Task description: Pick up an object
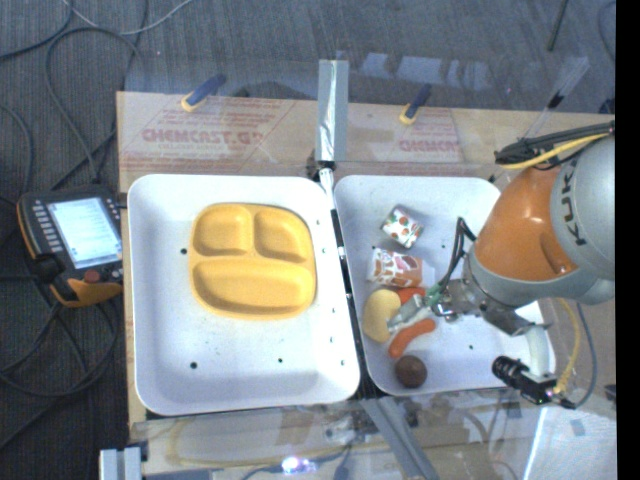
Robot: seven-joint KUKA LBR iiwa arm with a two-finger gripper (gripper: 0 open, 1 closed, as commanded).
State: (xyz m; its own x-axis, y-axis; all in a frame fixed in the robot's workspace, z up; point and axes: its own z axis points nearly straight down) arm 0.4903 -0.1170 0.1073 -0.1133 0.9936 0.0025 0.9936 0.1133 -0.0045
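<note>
In the right bin (470, 193) lie several small items. A white carton with red and green print (402, 227) is at the back, with a red-and-white packet (396, 266) in front of it. A pale yellow potato-shaped piece (379, 314), an orange sausage-shaped piece (410, 339) and a dark brown ball (410, 370) lie nearer the front. My gripper (418, 314) is low over the bin, between the yellow piece and the orange piece, close to both. A red item and a bit of green show just behind it.
The left bin (160, 298) holds a yellow compartment tray (254, 259). A metal divider post (331, 108) stands between the bins at the back. The grey and orange arm (530, 243) covers the right bin's right side. A teach pendant (72, 238) lies off the bench at the left.
</note>
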